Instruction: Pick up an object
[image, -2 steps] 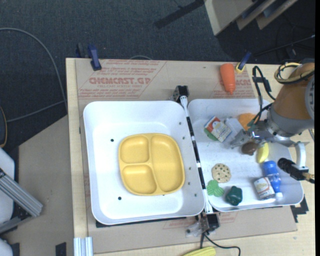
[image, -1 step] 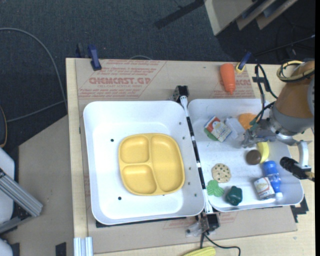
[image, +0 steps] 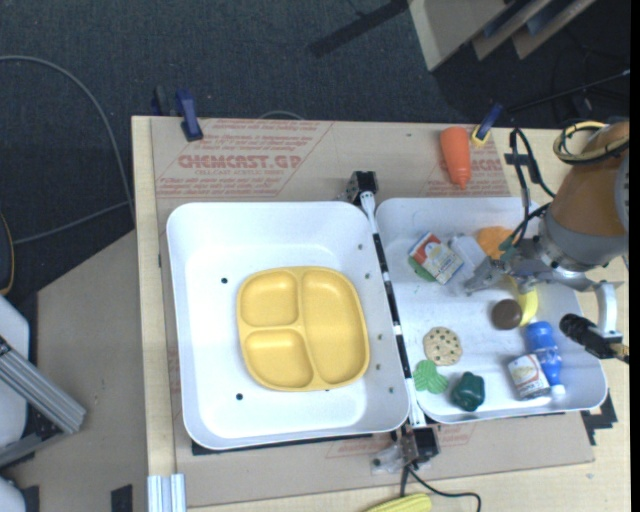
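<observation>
In the right bin (image: 590, 385) I see the end effector (image: 497, 272) low over the clutter, just right of the small carton (image: 436, 257) near the bin's far wall; I cannot tell its state. The cookie (image: 442, 345) lies nearer me than the carton, the blue bottle (image: 543, 347) to its right. A yellow tray (image: 300, 328) fills the left bin (image: 195, 240).

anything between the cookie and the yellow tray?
In the camera view, just white bin floor and the two bins' adjoining rims between the cookie and yellow tray.
</observation>
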